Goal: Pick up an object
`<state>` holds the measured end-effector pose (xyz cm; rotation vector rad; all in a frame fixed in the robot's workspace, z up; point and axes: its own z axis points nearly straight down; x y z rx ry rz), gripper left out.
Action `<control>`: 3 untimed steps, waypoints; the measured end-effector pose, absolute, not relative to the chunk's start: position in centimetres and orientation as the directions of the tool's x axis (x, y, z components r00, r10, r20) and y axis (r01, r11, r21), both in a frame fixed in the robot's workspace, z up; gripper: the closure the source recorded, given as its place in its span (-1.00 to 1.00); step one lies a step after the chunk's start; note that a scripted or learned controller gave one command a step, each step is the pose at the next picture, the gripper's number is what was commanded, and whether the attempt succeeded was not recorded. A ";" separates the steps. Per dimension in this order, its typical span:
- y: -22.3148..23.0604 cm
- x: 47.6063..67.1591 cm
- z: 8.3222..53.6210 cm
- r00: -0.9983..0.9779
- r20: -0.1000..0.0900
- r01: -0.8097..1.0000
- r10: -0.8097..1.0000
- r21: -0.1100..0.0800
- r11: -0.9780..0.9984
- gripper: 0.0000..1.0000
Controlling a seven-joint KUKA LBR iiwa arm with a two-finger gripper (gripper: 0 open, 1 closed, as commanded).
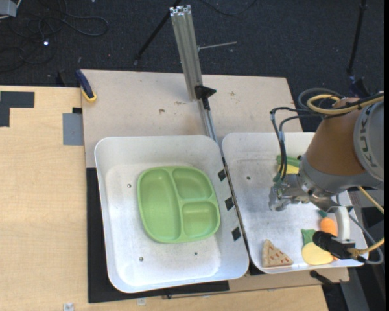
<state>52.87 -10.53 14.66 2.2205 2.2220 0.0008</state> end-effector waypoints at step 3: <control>-7.2 52.9 23.6 -0.002 0.001 1.000 1.000 -0.003 0.002 1.00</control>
